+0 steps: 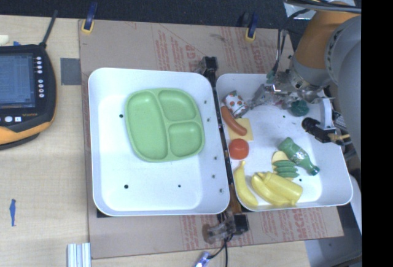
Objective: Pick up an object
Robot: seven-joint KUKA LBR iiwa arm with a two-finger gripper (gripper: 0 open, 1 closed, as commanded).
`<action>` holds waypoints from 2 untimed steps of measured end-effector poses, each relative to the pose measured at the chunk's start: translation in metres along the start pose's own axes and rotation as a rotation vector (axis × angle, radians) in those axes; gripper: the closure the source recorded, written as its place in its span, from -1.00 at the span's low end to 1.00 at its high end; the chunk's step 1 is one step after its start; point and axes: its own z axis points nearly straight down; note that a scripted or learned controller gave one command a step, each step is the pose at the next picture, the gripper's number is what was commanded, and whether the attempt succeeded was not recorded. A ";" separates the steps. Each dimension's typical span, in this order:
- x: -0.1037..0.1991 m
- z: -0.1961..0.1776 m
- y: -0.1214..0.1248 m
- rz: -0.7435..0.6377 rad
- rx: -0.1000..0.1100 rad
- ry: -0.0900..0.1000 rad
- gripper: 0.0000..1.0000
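Two white bins share the bench as the gripper (270,91), fingers' spread unclear, hovers beyond the hot dog (236,122), apparently pre-grasp, needing descent.

The gripper (265,91) hangs over the right bin (331,195), near its far edge, beside a small red-and-white toy (233,101). Nearer in that bin lie a hot dog (235,123), tomato (239,148), banana (244,189) and green bottle (299,156). The left bin (110,192) holds a green divided plate (164,124).

Bulky grey arm (345,69), orange band above the wrist, metallic end effector (270,91), black fittings
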 end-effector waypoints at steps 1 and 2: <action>0.010 -0.052 -0.083 0.001 0.000 -0.001 -1.00; -0.027 0.001 -0.130 0.001 0.002 -0.001 -1.00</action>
